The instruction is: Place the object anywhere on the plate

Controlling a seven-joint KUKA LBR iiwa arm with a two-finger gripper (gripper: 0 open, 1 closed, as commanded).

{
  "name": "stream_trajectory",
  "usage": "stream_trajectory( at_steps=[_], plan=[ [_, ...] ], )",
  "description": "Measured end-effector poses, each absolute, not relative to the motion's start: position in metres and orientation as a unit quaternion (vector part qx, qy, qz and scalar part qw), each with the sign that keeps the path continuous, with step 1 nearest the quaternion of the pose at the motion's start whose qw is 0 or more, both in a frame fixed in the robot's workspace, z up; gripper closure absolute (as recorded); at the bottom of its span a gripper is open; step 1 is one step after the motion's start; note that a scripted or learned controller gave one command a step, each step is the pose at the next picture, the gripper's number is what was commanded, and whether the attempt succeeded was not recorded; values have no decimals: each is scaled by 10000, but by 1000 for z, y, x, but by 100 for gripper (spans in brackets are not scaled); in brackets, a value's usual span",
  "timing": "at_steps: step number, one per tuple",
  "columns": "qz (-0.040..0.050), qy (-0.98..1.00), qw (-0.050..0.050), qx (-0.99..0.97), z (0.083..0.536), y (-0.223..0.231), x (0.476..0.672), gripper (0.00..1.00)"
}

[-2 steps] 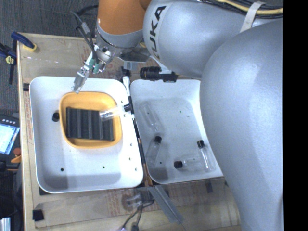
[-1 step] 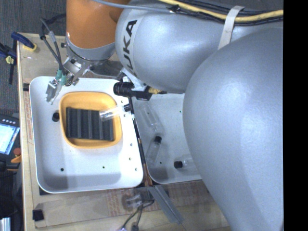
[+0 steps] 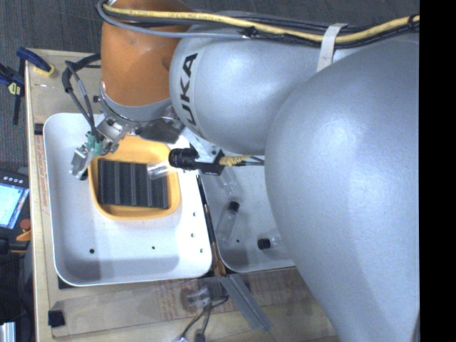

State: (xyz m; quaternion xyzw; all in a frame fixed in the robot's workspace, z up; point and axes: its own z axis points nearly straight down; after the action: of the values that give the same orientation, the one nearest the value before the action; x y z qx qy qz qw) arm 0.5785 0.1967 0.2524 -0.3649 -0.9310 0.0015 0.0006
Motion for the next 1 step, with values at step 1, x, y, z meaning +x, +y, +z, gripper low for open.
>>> stream_trajectory(
  at_steps=[1],
  plan=[
    [23, -9317, 10, -3633, 262, 197, 579, 100]
  ],
)
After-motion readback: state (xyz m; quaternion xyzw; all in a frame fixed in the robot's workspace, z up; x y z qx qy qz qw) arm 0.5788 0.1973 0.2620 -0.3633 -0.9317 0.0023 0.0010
